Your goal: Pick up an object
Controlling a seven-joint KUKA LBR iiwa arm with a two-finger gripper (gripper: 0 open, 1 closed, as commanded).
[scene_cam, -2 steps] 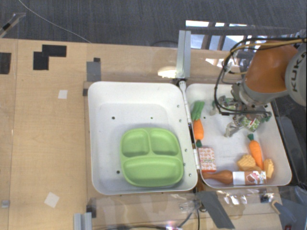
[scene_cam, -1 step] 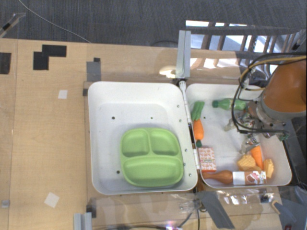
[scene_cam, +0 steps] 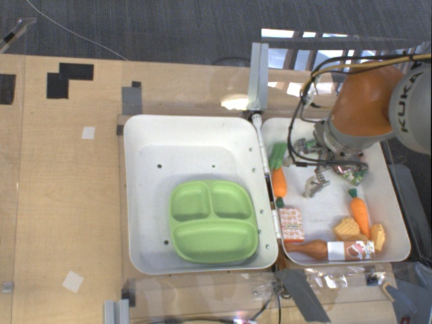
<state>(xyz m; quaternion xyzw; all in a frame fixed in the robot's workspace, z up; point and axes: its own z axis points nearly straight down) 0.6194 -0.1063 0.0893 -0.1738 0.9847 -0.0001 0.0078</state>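
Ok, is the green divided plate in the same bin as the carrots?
No, the green divided plate lies in the left bin, while both carrots lie in the right bin.

A light wooden desk point(scene_cam: 61, 201) with a glossy clear covering is carrying two shallow white plastic bins side by side. The larger left bin point(scene_cam: 192, 137) is sitting near the middle of the desk, and the narrower right bin point(scene_cam: 399, 238) is lying just beside it, their inner rims touching. Black square markings point(scene_cam: 67, 78) are showing on the desk's far left part, and two small pale square patches point(scene_cam: 88, 133) are lying on the bare wood left of the bins. Grey metal brackets point(scene_cam: 132, 100) are standing at the left bin's corners.
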